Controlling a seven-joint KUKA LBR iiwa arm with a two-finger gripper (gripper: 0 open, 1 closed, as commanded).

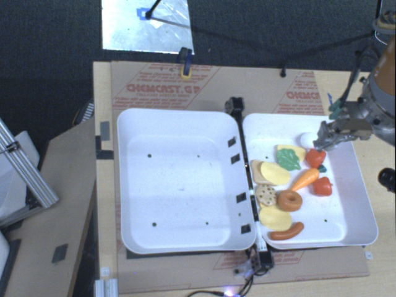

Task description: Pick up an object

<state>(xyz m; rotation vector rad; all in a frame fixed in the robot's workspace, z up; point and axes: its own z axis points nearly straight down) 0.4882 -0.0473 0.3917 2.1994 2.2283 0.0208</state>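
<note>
Gripper (322,140) low over right bin (359,228), just above red tomato (315,158), beside white egg (307,140); finger state impossible to tell. Toy food clustered left of tomato: carrot (304,179), doughnut (289,200), sausage (286,231). Probably lining up a grasp; nothing visibly held

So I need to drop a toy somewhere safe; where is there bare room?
The left bin has bare floor from wall to wall. In the right bin, food crowds the middle, from egg to sausage; a bare strip runs along its right wall.
</note>
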